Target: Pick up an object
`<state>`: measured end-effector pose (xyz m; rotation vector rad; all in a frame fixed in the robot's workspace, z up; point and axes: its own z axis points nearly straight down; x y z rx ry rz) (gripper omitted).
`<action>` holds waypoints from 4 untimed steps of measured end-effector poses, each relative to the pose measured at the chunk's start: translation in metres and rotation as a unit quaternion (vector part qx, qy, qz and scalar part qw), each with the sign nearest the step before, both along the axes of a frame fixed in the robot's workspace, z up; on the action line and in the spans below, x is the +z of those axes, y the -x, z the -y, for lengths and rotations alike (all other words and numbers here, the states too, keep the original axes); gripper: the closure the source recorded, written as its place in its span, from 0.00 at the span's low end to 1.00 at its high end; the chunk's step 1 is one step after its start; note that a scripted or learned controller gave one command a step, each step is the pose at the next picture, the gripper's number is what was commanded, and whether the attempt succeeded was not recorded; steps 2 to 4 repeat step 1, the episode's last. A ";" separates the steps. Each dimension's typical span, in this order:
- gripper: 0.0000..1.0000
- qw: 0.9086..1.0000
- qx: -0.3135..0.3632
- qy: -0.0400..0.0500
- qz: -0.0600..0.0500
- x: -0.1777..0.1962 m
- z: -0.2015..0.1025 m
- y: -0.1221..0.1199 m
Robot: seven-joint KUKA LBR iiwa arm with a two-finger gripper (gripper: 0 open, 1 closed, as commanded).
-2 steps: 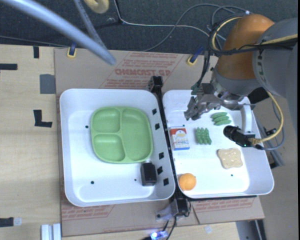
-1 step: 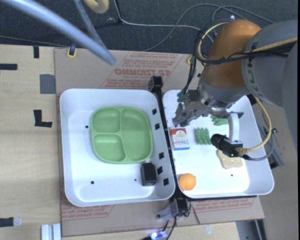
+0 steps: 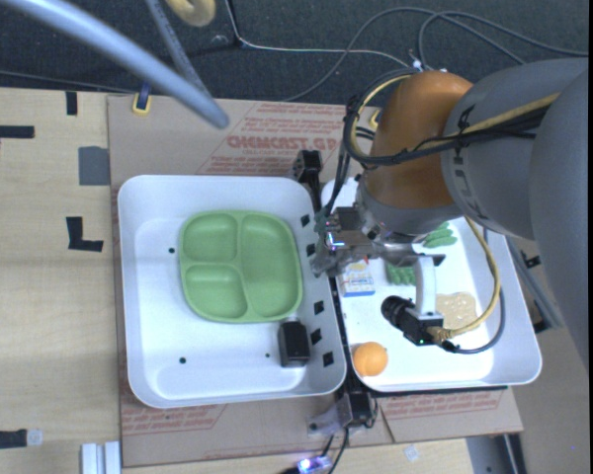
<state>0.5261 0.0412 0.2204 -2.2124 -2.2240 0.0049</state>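
Left bin [image 3: 148, 363]: a green plate [image 3: 242, 267] split into parts lies flat in the middle. A small black block [image 3: 295, 344] sits by the near right corner.
Right bin [image 3: 474, 363]: an orange ball [image 3: 372, 358] sits at the near left corner. A white and blue box [image 3: 358, 282] lies by the left wall. Green bits [image 3: 403, 275] lie to its right, and a tan round thing [image 3: 457, 309] lies farther right.
Gripper [image 3: 336, 250]: it hangs over the wall between the two bins. I cannot tell how wide it is spread or if it grips anything.
Box and gripper: the white and blue box lies just beside the gripper, on its near right side.
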 end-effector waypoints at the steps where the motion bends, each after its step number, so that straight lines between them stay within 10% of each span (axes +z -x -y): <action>1: 1.00 1.000 0.000 0.000 0.000 -0.008 -0.047 0.028; 4: 1.00 1.000 0.000 0.000 0.000 -0.008 -0.047 0.028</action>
